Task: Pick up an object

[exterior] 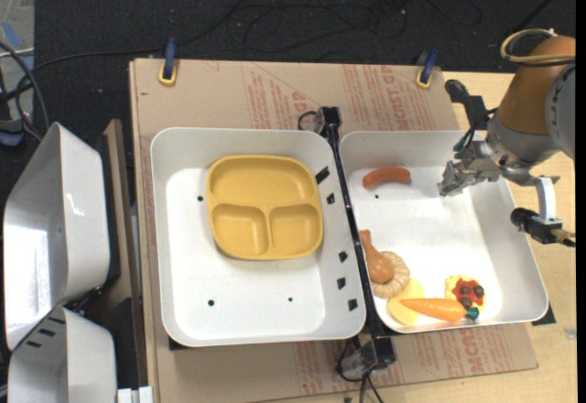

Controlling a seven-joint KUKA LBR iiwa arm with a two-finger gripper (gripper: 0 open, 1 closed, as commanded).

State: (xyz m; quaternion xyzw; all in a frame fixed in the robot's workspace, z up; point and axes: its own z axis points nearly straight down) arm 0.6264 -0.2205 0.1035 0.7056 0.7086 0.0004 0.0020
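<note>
Approach step. Gripper (455, 179) over right bin (513, 236), near its back wall; finger spread cannot be told, nothing seen between them. Nearest target: sausage (386, 177), just left of gripper on the bin floor. 3 more items at front: drumstick (381, 265), carrot (432, 308), pizza (465, 290). Next, judged: shift left, descend over sausage.

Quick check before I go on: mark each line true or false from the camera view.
1. The yellow plate lies in the left bin. True.
2. The sausage lies in the left bin. False: it is in the right bin, near its far wall.
3. The gripper hangs over the right bin. True.
4. The carrot sits on the plate. False: it lies at the near edge of the right bin.
5. The plate has one compartment. False: it has three.
</note>
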